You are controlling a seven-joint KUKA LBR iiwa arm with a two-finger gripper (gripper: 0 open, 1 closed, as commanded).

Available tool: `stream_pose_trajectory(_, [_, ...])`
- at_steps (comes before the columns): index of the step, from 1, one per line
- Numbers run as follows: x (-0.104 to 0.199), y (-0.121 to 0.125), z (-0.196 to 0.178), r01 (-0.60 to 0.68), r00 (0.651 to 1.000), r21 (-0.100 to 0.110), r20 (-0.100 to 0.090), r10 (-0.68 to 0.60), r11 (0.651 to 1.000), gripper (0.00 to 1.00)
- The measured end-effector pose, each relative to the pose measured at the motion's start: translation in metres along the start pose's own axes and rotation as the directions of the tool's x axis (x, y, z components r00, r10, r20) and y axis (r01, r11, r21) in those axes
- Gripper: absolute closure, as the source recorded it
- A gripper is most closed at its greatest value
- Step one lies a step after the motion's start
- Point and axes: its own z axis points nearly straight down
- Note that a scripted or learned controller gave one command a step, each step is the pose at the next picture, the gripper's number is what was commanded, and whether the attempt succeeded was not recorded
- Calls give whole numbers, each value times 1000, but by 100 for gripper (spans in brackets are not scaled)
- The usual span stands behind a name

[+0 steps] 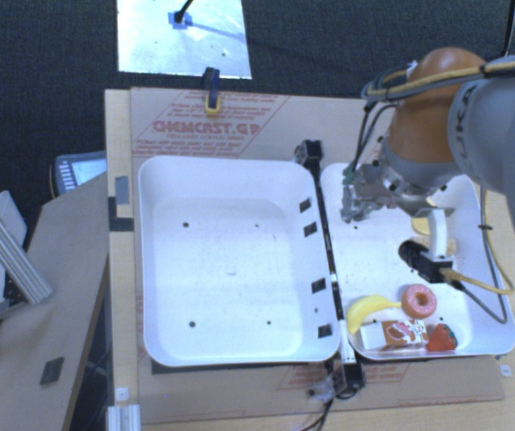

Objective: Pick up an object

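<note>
Four small things lie at five o'clock in the right bin [500, 335]: a banana [369, 310], a pink donut [419, 301], a snack packet [404, 334] and a strawberry [443, 337], crowded against the near wall, likely dumped there as pick targets. Above them, at three o'clock, the pincer [358, 200] hangs over bare bin floor holding nothing; I cannot tell how wide it stands. The left bin [230, 268] lies at nine o'clock.

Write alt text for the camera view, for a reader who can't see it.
A grey robot arm with an orange band reaches from the right over the right-hand white bin, its gripper above the bin's upper left part. Near the bin's front edge lie a banana, a pink donut and a red and white packet. The left bin sits alongside.
</note>
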Motion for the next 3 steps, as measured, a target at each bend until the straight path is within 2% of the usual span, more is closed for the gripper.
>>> stream_pose_trajectory(1, [55,60,-180,1,1000,-14,0,-1,1000,100])
stream_pose_trajectory(2, [63,9,-110,-10,1000,15,2,10,1000,100])
stream_pose_trajectory(3, [127,11,-108,-2,1000,7,1,2,1000,100])
